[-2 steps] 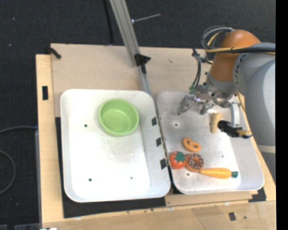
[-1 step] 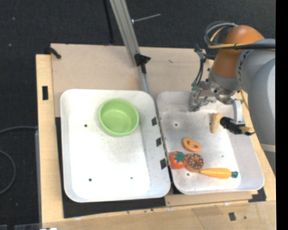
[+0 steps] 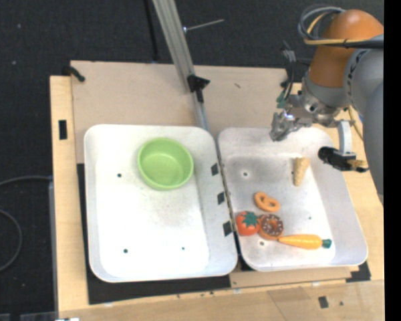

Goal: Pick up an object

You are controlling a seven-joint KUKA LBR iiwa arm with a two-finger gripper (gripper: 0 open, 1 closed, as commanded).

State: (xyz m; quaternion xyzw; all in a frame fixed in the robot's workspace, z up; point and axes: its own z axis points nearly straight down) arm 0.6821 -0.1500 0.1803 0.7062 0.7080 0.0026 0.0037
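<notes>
White, shallow plastic with rounded corners describes both bins as I see them from the fixed overhead camera. The left bin (image 3: 107,246) carries a round, smooth lime-green bowl (image 3: 165,164) in its upper half, upright and well apart from the bin walls. The right bin (image 3: 347,239) shows a grey, scuffed patch on its floor and holds the small toy items. I count a pale tan, stubby cone-like piece (image 3: 299,171) near the upper right of that bin; a twisted orange pretzel shape (image 3: 266,202) near the middle; a red-orange tomato with a green top (image 3: 247,223) close to the bin's left wall; a round, dark brown doughnut-like piece (image 3: 271,227) just beside the tomato; and a long, tapered orange carrot with a green end (image 3: 303,241) lying flat below the doughnut, its tip touching or nearly touching it. The bins rest on a tan, board-like bench (image 3: 134,92). The gripper (image 3: 279,128) hangs over the upper edge of the right bin, above and apart from all items. I cannot tell its state at this resolution.
</notes>
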